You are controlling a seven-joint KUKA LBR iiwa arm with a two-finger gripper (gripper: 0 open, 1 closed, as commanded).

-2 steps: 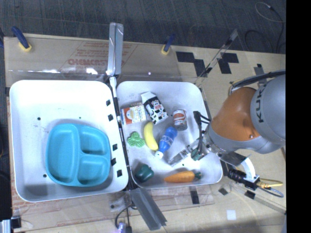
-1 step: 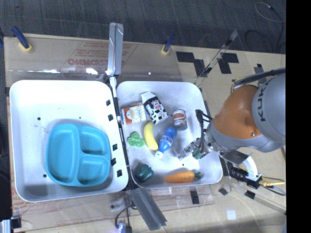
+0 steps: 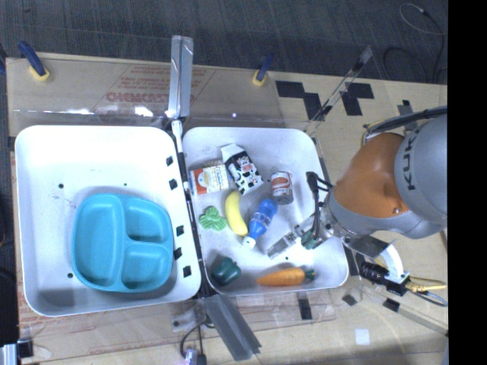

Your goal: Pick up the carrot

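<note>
While the arm (image 3: 388, 185) is leaning in over the right bin (image 3: 319, 154), the carrot (image 3: 281, 277) is just lying there flat at that bin's near edge, toward its right corner, pointing sideways with the green end to the right. The gripper (image 3: 293, 242) is hanging a bit above the carrot and slightly up-bin from it, not touching it as far as I can see. Can't really tell whether the fingers are spread or pressed together, it's too small and dark there, but nothing is sitting between them.

Other stuff, all placed relative to the carrot: a dark green pepper (image 3: 224, 270) is sitting just to its left near the same edge. Further back and left, a banana (image 3: 235, 213) is lying next to a green leafy thing (image 3: 213, 219). A blue bottle (image 3: 260, 220) is lying tilted between the banana and the gripper. Behind that, a small can (image 3: 281, 186) is resting, and further back a cow-print carton (image 3: 241, 168) and an orange-and-white box (image 3: 208, 179) are sitting side by side.

Way off to the carrot's left, the left bin (image 3: 30, 150) is holding a blue divided tray (image 3: 122, 242).
</note>
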